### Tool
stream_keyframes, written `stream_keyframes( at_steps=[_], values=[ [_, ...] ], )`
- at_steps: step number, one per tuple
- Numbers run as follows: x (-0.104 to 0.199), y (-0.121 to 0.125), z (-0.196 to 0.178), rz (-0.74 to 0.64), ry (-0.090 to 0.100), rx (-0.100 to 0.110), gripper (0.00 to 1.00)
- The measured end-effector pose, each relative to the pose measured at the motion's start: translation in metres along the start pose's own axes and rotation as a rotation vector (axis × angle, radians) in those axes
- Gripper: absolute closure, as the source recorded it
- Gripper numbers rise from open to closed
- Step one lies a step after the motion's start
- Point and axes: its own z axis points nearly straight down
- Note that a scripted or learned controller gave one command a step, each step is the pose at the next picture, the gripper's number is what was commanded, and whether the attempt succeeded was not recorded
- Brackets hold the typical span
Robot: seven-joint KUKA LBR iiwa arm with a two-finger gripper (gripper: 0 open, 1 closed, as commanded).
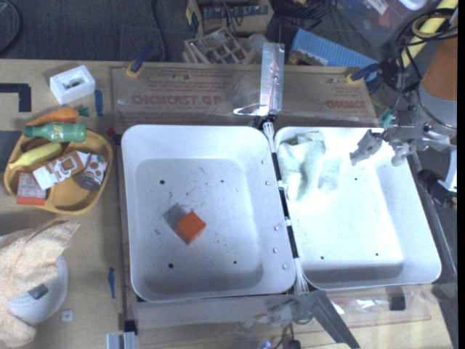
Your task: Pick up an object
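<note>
- Orange block (191, 227) sat in the left bin (145, 151), turned cornerwise, no clear long axis.
- Gripper (379, 150) hung over the right bin (414, 224), far side, fingers spread, near a white cloth (305, 162).

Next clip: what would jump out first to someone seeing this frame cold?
The small orange block lying alone in the left white bin draws the eye first, bright against the pale floor. Next comes the crumpled white cloth in the back-left corner of the right white bin, with the two-finger gripper open above that bin's back edge, holding nothing. Off to the left, a yellow bowl is heaped with toy food and packets.
</note>
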Motion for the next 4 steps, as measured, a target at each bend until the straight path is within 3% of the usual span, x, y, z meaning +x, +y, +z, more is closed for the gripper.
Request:
stream_keyframes(
  at_steps=[1, 2, 3, 4],
  values=[
    [0.030, 0.037, 0.151, -0.131, -0.002, -0.007, 0.00],
    [0.037, 0.080, 0.155, -0.276, -0.006, -0.013, 0.00],
    [0.037, 0.080, 0.155, -0.275, -0.006, -0.013, 0.00],
    [0.038, 0.081, 0.146, -0.274, -0.004, -0.014, 1.00]
  ],
)
